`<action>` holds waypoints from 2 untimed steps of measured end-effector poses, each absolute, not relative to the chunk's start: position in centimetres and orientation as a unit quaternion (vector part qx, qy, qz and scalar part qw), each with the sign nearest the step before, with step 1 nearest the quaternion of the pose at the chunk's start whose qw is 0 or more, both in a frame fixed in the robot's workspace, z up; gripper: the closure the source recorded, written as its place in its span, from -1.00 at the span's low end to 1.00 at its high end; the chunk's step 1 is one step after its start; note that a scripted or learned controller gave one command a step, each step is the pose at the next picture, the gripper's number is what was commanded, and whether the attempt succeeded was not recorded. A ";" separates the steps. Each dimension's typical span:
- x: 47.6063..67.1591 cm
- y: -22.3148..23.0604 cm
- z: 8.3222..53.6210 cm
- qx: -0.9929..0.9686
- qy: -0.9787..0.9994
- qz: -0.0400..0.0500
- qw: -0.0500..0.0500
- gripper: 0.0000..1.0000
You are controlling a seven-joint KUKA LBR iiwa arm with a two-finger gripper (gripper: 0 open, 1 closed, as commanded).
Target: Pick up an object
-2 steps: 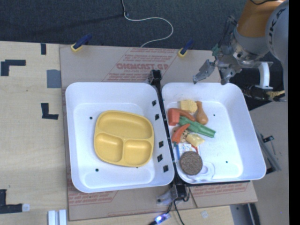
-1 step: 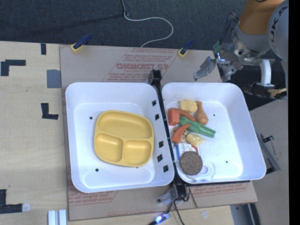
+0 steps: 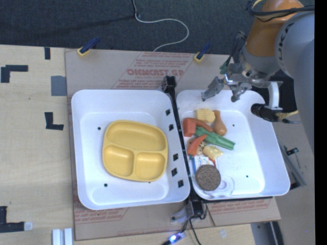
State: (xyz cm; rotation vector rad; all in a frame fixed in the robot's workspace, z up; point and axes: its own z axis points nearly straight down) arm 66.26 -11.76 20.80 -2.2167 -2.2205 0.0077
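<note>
The gripper (image 3: 225, 91) hung open and empty over the far rim of the right bin (image 3: 265, 152), apparently poised to descend, while the toy food (image 3: 207, 129) lay heaped against that bin's left wall, within easy reach below it.

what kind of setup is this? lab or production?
Likely a lab test bench for robot picking, not production: two white bins sit on taped-down cardboard, one holding a yellow divided plate, the other toy food, with the arm's open claw above it.
</note>
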 end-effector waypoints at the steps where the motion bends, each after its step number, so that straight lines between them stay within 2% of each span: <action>1: 65.8 -11.1 16.1 -0.707 -0.708 0.002 0.001 -1.00; 2: 65.5 -11.5 9.9 -0.707 -0.708 0.002 0.001 -1.00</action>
